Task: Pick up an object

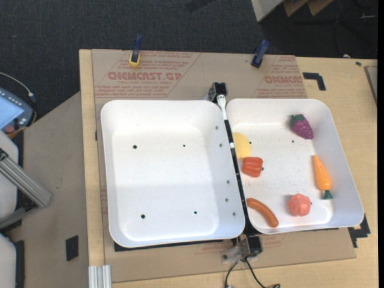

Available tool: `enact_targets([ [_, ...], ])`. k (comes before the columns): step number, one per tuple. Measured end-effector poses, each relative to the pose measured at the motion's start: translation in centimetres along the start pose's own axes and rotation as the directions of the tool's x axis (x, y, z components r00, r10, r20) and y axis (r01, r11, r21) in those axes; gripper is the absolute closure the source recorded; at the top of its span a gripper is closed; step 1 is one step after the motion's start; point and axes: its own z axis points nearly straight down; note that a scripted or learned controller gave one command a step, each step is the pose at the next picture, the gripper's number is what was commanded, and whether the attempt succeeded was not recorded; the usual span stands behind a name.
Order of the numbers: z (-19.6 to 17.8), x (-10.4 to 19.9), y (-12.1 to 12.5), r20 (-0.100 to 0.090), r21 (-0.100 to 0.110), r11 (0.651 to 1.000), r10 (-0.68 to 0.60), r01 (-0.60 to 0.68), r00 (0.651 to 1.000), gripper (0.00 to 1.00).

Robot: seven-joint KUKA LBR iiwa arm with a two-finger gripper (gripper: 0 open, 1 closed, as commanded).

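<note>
The right bin [282,113] holds several toy foods. A purple bunch of grapes [302,126] lies near its far right corner. A yellow piece [241,144] rests against the bin's left wall, with a red-orange pepper [252,167] just in front of it. An orange carrot [322,174] lies along the right side. A pink-red strawberry [299,204] and an orange-red sausage [263,212] sit near the front edge.
The left bin [120,161] sits beside the right one, their rims touching along a black seam [230,155]. Both stand on a brown board [180,71] held by a yellow clamp [135,51] and a blue clamp [260,53] at the back.
</note>
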Motion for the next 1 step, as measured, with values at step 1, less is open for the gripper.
enact_targets([
  [1, -1.12, -0.05, 0.13, 0.004, -0.006, 1.0, -0.001, 0.001, 1.0, 1.0],
])
